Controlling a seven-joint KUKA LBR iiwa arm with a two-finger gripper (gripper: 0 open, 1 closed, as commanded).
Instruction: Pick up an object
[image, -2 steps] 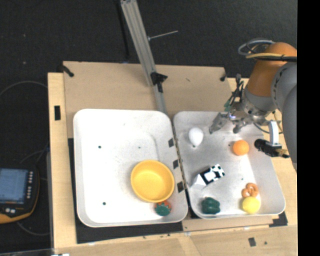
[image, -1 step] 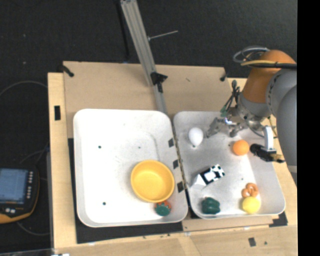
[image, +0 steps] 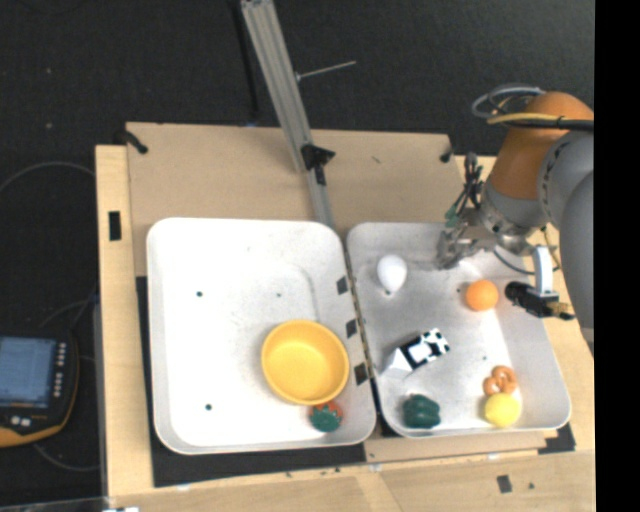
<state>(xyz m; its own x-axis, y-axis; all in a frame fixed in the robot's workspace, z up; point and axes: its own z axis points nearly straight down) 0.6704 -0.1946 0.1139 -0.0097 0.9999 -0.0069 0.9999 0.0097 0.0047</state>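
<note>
My gripper (image: 455, 248) hangs over the back of the right bin (image: 540, 350), near its far rim. A white egg-shaped object (image: 391, 273) lies to its left, and an orange ball (image: 481, 295) lies just in front of it to the right. Neither touches the gripper. Further forward sit a black-and-white object (image: 421, 350), a dark green object (image: 421, 411), a yellow lemon-like fruit (image: 502, 409) and a small orange ring-shaped piece (image: 499, 380).
The left bin (image: 200, 300) holds a yellow bowl (image: 305, 360) near its front right corner, with a small green and red object (image: 326, 417) just in front of it. A slanted metal pole (image: 290, 110) rises behind the bins.
</note>
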